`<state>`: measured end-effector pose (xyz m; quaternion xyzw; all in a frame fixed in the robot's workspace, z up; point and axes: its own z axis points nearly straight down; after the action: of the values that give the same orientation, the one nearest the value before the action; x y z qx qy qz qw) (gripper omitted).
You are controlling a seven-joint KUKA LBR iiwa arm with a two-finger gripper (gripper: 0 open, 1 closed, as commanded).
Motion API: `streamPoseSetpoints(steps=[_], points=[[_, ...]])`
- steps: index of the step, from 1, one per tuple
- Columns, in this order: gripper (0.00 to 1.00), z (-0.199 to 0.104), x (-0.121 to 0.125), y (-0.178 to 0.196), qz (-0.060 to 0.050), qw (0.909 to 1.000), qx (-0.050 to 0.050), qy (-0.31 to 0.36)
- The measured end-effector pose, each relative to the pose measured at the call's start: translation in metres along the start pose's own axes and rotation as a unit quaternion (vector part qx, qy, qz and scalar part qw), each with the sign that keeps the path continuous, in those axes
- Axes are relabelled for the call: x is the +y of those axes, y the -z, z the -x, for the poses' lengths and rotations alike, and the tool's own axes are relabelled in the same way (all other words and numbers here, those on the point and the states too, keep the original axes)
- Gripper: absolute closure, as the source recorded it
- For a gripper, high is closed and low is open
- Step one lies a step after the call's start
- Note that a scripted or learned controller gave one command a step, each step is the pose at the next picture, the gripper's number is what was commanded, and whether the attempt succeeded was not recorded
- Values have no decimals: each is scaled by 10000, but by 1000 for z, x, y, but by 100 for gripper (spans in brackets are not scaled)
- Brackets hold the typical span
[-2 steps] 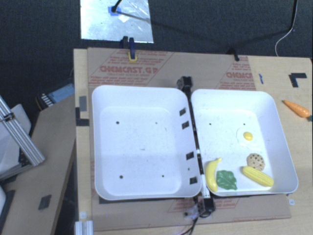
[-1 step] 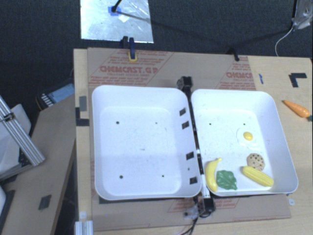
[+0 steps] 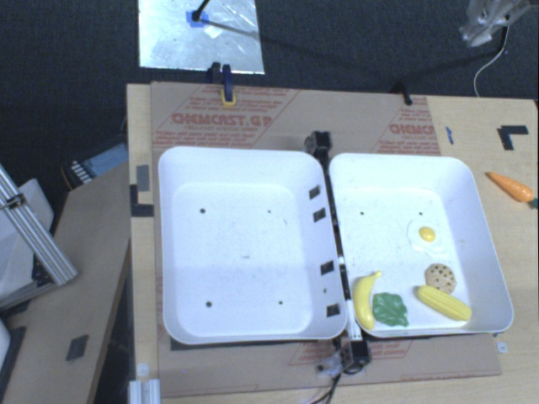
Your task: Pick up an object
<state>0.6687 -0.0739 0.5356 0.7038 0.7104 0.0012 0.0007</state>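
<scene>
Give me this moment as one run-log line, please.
gripper: top right, off bins | right bin: banana, green leaf, corn, cookie, fried egg

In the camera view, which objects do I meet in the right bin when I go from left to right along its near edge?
Banana → green leafy piece → cookie and corn cob, which overlap in order.
</scene>
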Motion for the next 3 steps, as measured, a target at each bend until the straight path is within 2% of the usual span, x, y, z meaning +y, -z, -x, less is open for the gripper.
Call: streamPoseSetpoints(steps=[1, 2, 3], points=[[100, -75, 1, 0, 0, 10000, 5, 6], [100, -125, 1, -24, -8, 10000, 0, -8], [100, -208, 0, -43, -7, 10000, 1, -1]])
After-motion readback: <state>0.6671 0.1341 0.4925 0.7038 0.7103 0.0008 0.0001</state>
